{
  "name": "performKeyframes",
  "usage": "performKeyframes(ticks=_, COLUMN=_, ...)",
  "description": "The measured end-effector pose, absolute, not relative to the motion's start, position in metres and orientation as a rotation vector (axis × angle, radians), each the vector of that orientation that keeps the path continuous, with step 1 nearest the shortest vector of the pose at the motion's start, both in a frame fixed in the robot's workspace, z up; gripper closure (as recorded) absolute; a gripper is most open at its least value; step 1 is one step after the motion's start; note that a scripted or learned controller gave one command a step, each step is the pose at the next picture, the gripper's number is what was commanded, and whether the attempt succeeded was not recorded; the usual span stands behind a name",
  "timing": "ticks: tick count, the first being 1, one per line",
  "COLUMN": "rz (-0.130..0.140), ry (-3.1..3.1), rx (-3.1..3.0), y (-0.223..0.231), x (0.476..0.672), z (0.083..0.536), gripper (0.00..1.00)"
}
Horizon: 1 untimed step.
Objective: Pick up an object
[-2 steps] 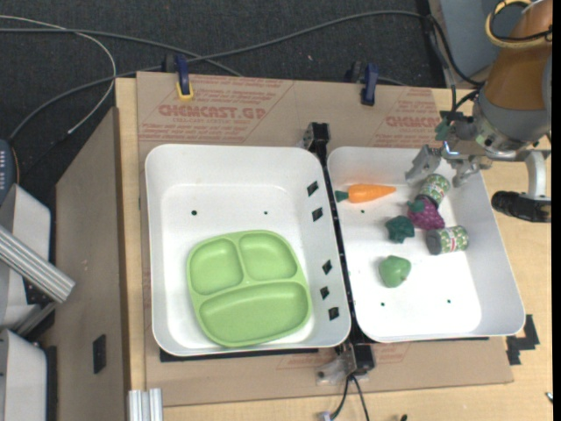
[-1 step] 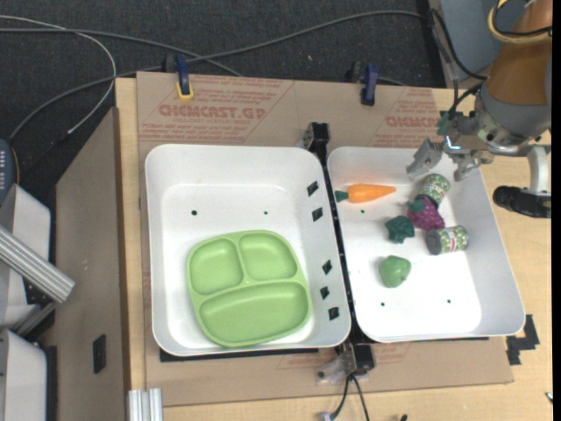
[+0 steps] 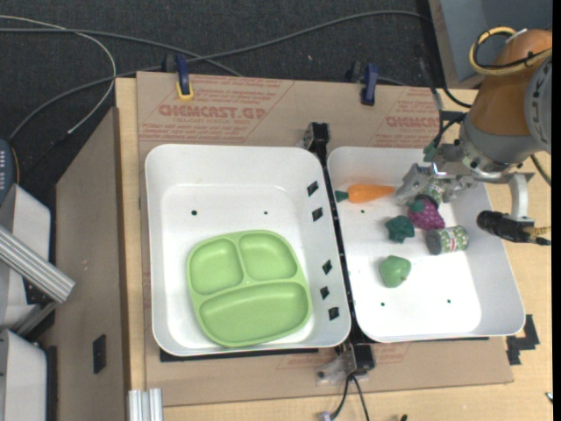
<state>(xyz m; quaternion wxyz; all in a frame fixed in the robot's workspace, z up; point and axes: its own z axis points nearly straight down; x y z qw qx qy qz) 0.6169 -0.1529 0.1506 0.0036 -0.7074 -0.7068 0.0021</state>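
In the right bin (image 3: pixel 491 314) lie an orange carrot (image 3: pixel 372 193), a dark green toy (image 3: pixel 401 227), a purple grape bunch (image 3: pixel 428 214), a small can with a green label (image 3: pixel 446 239) and a light green pepper (image 3: pixel 394 270). My gripper (image 3: pixel 429 185) hangs low over the bin's far side, just above the purple grape bunch and right of the carrot. Its metal fingers (image 3: pixel 412 182) spread apart, and nothing sits between them.
The left bin (image 3: pixel 166 235) holds a green divided plate (image 3: pixel 251 286). A black divider with clips (image 3: pixel 326 235) runs between the bins. Blue clamps (image 3: pixel 184 77) pin the cardboard at the back. Cables cross the dark floor behind.
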Motion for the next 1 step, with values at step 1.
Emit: performKeyframes(ticks=1, rz=0.002, ry=-2.221, rx=-2.221, y=-0.1504, x=0.6165, z=0.1104, gripper=0.00)
